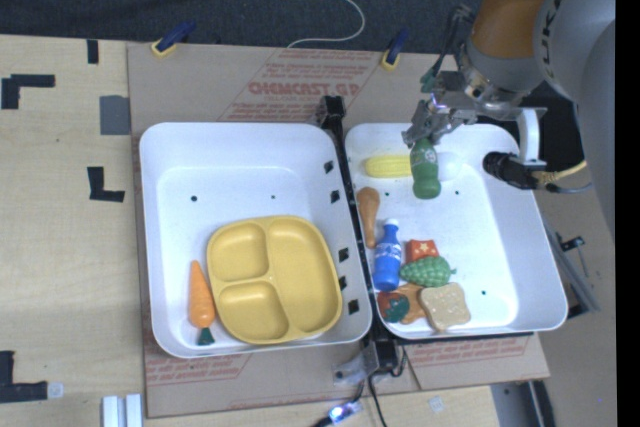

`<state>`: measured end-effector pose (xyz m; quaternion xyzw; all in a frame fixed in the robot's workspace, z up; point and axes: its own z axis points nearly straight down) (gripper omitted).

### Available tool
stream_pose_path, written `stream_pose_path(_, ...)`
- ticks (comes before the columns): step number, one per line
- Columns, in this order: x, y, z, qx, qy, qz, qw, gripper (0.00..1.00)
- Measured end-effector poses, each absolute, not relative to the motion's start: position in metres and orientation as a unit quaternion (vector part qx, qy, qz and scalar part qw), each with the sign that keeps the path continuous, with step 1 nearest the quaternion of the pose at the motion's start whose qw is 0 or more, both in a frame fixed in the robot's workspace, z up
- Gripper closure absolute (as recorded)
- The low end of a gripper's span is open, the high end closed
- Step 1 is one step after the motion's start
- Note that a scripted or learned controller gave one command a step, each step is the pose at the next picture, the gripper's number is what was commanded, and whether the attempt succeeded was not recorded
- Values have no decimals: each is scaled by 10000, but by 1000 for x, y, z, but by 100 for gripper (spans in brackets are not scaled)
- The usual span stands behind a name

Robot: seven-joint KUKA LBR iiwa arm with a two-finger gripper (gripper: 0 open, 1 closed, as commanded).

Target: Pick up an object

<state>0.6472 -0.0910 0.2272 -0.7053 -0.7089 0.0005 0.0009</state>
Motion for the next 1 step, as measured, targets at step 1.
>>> stream_pose_path(1,651,-36,235,-7049,-7093,-4,12,100)
